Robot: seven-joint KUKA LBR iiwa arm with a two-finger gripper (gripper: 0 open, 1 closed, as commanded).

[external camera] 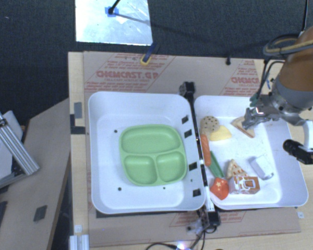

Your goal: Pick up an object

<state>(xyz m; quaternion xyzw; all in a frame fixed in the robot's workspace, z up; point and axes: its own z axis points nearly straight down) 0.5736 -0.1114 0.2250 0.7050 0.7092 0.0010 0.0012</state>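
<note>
Two shallow white bins sit side by side on a bench covered by a brown board (161, 69) printed with red lettering that seems to read "CHEMCAST GP", partly legible.

The left bin (101, 113) holds a pale green divided plate (152, 154) with three compartments, lying flat near the bin's middle.

The right bin (292, 189) holds several small things. Along its left wall lie a carrot (205, 146) and a green vegetable (215, 165), end to end, with a red tomato-like piece (219, 188) near the front corner. A speckled cookie (209, 123) touches a yellow wedge (221, 134). Toward the front are a tan triangular piece (235, 167), a small red-and-white carton (246, 184) whose print is too small to read, and a pale grey block (260, 167).

At the far right, the gripper (252, 120) is down at a flat brown slice (244, 127) near the bin's back. How far its fingers are spread, and whether they grip the slice, cannot be told.
</note>
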